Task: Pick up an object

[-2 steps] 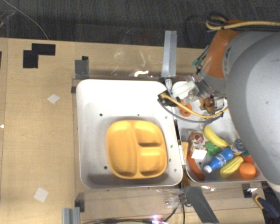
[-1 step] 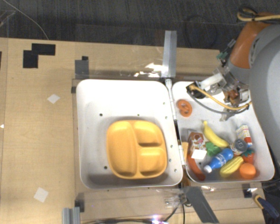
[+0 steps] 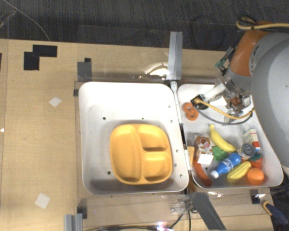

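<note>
The right bin holds a heap of small items at its near end. Among them are a yellow banana, a blue bottle, an orange fruit, a small white bottle with a red label and a brown packet. A small orange piece lies alone near the bin's far left corner. My gripper hangs over the far end of this bin, above bare floor. It is behind the heap and to the right of the orange piece. The wrist hides its tips.
The left bin holds a yellow divided plate. A metal post stands behind the wall between the bins. The grey arm covers the right bin's right side. A yellow cable loops under the wrist.
</note>
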{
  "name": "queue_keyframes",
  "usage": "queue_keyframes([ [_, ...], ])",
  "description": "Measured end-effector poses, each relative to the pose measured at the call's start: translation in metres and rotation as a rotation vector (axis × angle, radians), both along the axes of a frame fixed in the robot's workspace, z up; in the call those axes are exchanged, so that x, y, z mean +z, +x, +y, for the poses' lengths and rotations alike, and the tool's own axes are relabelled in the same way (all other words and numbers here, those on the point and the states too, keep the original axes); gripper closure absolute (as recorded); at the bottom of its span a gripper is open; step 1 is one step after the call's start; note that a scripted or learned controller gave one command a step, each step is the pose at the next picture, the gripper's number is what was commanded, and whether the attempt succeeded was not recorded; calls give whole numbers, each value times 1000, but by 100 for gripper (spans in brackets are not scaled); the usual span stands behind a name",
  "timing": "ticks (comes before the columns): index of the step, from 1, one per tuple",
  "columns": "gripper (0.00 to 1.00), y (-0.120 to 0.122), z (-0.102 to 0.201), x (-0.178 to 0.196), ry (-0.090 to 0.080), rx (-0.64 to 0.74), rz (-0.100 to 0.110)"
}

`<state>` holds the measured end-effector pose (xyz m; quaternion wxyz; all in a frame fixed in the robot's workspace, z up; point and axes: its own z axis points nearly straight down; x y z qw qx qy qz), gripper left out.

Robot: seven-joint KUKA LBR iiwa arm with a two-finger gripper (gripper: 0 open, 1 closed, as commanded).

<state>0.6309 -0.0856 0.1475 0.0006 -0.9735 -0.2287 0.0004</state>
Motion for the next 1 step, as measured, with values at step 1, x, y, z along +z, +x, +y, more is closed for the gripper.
queue_keyframes([
  [1, 0, 13, 2, -42, 0, -173, 0],
])
